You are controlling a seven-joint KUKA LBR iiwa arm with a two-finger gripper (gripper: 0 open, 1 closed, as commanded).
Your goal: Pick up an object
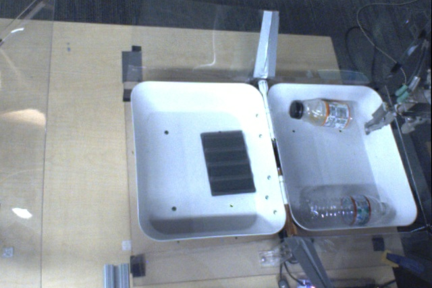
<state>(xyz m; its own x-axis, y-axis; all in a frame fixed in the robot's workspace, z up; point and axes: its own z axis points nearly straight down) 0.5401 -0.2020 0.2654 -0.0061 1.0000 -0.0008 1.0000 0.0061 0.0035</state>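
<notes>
Watching remotely, I see my gripper [379, 119] hovering at the right bin's [337, 165] far-right rim, its opening impossible to judge. Nothing is lifted: the small orange-labelled clear plastic bottle [322, 111] lies nearby, the larger clear bottle [341, 208] along the near wall.

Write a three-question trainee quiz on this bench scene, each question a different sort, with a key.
1. True or false: the dark ridged pad lies in the left bin.
2. How many bottles lie in the right bin? A) one B) two C) three
3. Fill in: the bottle with the orange label lies on its side with its dark cap toward the ____ of the view.

Key
1. True; it sits near the middle of that bin.
2. B; the orange-labelled one near the far wall, and a clear bottle near the near wall.
3. Left. The gripper is at the right bin's right rim, apart from both bottles.
</notes>
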